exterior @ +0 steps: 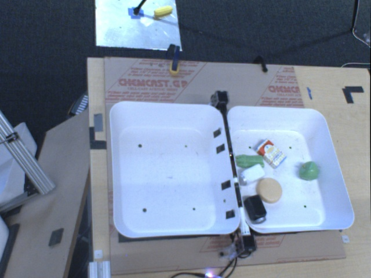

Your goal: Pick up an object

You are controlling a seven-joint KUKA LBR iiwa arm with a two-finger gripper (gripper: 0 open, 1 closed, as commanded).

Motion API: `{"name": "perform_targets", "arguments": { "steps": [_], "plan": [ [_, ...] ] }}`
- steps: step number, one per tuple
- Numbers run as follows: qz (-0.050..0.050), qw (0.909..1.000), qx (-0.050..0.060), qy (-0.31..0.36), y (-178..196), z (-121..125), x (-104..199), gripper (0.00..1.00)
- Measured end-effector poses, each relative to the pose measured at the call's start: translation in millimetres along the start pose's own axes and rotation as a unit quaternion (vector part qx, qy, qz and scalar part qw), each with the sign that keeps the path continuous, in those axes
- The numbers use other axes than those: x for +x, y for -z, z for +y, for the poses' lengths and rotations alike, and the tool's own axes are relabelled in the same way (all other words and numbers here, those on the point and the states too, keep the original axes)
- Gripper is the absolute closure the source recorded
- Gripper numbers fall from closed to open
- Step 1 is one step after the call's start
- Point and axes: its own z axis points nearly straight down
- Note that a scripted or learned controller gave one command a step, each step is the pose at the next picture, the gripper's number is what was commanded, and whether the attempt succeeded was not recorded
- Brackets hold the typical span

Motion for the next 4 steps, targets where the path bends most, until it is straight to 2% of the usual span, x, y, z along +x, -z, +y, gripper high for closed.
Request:
{"name": "perform_targets", "arguments": {
  "steps": [1,4],
  "plan": [
    [0.0,1.0,0.001,0.0,27.6,0.0,-0.1,1.0],
    [0.0,1.0,0.002,0.0,33.9,0.2,0.2,1.0]
  ]
}}
